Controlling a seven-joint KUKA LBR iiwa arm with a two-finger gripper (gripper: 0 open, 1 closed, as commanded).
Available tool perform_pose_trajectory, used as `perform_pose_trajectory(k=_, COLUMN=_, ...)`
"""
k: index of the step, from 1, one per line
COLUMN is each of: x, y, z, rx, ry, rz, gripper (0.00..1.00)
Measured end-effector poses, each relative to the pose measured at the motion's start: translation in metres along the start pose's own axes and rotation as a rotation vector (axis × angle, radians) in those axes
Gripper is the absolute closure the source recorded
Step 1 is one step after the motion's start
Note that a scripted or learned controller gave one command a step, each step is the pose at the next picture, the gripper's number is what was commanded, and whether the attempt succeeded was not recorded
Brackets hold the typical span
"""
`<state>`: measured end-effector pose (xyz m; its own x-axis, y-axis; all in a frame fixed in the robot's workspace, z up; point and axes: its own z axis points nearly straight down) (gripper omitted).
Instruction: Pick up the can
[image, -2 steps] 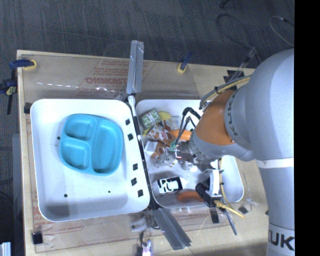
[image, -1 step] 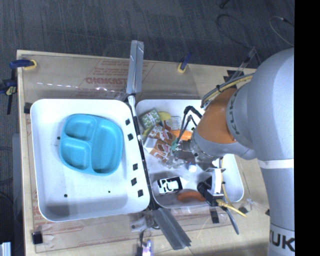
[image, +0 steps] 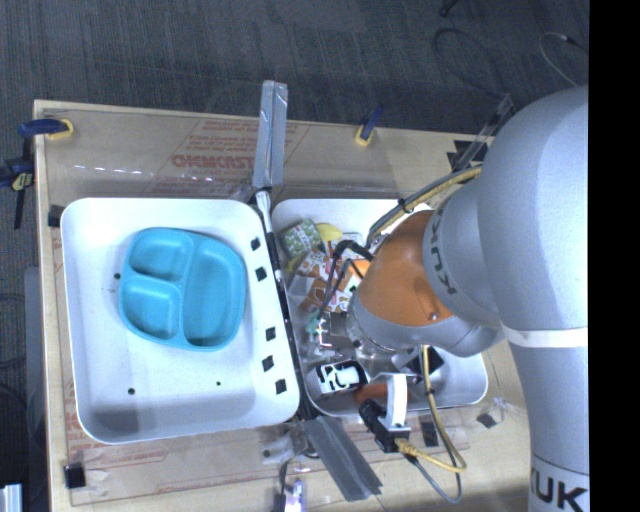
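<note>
The grey arm fills the right of the frame, its orange band lying over the right bin. The tabletop carries both bins. The left bin, centre left, contains a blue divided tray. The tool sits low in the right bin at bottom centre; its opening cannot be determined. A cluster of small packaged items lies at the right bin's upper left; the object with a green label may be the can, though this is unclear.

Tray in left bin
</note>
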<state>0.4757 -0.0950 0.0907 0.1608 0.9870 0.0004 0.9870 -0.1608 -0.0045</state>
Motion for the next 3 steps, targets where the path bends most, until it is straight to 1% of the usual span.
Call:
perform_pose_trajectory(k=1, x=0.049, y=-0.007, z=-0.140, rx=-0.001, ry=0.002, rz=0.291, gripper=1.00)
perform_pose_trajectory(k=2, x=0.068, y=-0.012, z=-0.118, rx=0.002, ry=0.000, rz=0.329, gripper=1.00)
perform_pose_trajectory(k=3, x=0.139, y=0.002, z=-0.113, rx=-0.001, ry=-0.001, rz=-0.122, gripper=1.00)
